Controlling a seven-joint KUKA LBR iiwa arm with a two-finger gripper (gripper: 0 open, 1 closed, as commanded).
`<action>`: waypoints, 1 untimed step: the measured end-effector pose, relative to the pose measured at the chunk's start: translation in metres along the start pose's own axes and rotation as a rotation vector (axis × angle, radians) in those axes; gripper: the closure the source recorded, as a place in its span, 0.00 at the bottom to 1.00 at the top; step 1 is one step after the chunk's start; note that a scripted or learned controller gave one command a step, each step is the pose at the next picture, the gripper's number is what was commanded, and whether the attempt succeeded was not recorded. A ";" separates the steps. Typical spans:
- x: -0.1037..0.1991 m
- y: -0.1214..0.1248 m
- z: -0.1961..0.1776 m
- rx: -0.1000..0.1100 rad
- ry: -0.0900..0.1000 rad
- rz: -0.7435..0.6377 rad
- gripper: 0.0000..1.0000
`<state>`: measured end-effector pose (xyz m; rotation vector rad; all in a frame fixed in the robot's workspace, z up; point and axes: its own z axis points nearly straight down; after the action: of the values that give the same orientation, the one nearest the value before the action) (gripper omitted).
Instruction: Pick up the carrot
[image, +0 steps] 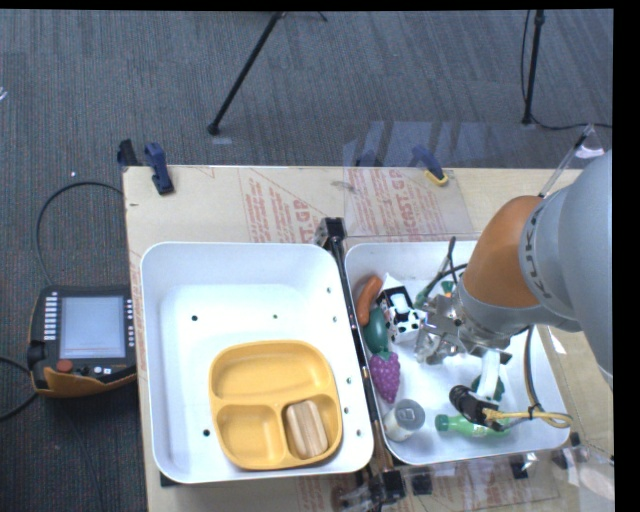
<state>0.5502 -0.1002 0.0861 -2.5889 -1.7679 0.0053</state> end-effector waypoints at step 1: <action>-0.047 0.017 -0.145 -0.018 0.001 0.060 1.00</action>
<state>0.5496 -0.1507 0.2306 -2.6528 -1.6979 -0.0113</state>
